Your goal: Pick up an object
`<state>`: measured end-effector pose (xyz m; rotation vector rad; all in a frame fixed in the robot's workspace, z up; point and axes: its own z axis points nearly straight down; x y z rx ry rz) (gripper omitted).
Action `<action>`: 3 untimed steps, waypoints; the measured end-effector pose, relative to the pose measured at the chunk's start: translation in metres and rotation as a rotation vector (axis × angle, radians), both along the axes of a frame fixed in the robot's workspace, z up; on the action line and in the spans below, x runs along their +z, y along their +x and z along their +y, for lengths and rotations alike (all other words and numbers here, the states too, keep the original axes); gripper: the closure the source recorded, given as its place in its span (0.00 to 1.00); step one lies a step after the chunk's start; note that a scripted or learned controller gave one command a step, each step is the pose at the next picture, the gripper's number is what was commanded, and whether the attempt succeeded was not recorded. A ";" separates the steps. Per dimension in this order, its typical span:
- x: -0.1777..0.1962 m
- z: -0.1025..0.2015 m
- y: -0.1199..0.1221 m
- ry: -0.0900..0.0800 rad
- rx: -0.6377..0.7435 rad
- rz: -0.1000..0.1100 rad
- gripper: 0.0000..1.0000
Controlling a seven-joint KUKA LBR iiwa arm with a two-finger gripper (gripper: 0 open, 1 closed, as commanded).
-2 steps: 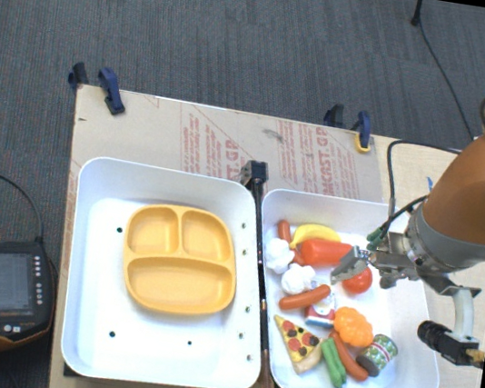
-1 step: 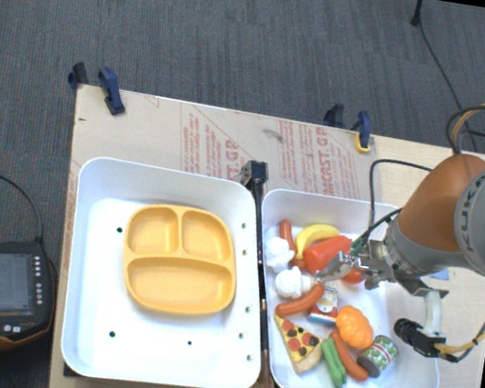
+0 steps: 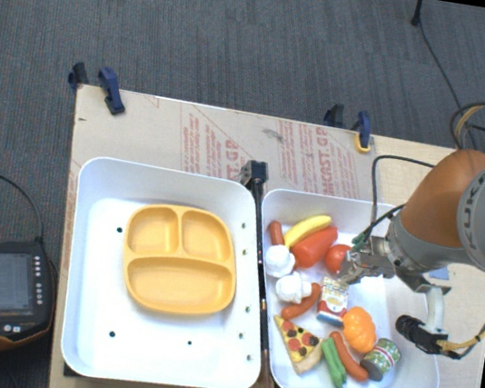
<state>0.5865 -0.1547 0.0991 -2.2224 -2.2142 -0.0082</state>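
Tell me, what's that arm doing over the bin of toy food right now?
Gripper low in right bin, beside small red tomato. Nothing seen between its fingers. Carton and orange crowd close below.

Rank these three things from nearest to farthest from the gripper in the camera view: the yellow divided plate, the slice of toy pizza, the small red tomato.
Measured from the gripper, above the right bin:
1. Small red tomato, right beside the gripper, on its left.
2. Slice of toy pizza, lower in the same bin, near its front edge.
3. Yellow divided plate, in the left bin.
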 end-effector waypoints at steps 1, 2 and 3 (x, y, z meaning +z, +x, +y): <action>-0.008 -0.060 -0.090 -0.011 0.001 -0.007 1.00; -0.008 -0.057 -0.088 -0.004 0.003 -0.008 0.00; -0.008 0.011 -0.015 -0.006 0.005 -0.010 0.00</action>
